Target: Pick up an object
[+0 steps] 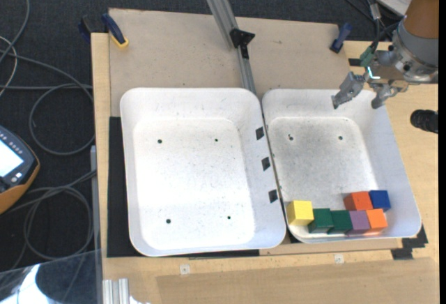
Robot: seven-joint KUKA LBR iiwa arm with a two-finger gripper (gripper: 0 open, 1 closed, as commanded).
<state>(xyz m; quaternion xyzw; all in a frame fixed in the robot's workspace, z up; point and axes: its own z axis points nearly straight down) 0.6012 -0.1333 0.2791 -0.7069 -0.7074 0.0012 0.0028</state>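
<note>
tool (362,95) open, blocks (341,214) row left-right

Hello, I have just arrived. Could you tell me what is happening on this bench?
A grey robot arm reaches in from the right, meant to pick up an object. Its tool hangs open over the far edge of the right bin, with nothing between its fingers. The blocks sit clustered at that bin's near edge: a yellow block, green blocks, a purple block, orange blocks and a blue block. The left bin sits beside it.
</note>
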